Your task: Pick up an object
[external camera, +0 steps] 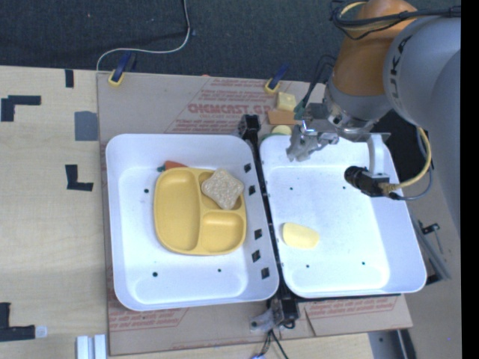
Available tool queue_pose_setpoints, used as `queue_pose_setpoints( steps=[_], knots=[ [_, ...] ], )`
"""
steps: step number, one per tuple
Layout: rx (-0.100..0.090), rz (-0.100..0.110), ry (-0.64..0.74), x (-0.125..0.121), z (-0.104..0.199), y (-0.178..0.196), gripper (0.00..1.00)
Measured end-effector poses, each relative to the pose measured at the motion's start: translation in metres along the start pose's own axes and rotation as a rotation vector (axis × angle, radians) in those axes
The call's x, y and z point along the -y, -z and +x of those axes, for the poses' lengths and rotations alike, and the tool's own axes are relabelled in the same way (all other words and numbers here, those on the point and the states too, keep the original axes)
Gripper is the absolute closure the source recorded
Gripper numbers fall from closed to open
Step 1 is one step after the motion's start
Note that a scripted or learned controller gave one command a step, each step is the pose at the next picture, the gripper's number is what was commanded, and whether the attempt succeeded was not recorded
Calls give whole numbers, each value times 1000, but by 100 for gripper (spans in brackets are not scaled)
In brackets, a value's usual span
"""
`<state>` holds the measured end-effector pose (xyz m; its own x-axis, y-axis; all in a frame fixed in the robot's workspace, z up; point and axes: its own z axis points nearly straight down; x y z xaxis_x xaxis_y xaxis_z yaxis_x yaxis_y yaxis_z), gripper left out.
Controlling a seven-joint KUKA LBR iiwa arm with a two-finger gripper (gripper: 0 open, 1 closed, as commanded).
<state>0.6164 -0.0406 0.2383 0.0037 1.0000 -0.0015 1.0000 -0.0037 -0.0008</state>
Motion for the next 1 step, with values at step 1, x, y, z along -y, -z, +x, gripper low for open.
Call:
queue_pose_setpoints(
  steps=[1],
  knots=[
    [-1, 0, 4, 0, 3, 0, 0]
  ],
)
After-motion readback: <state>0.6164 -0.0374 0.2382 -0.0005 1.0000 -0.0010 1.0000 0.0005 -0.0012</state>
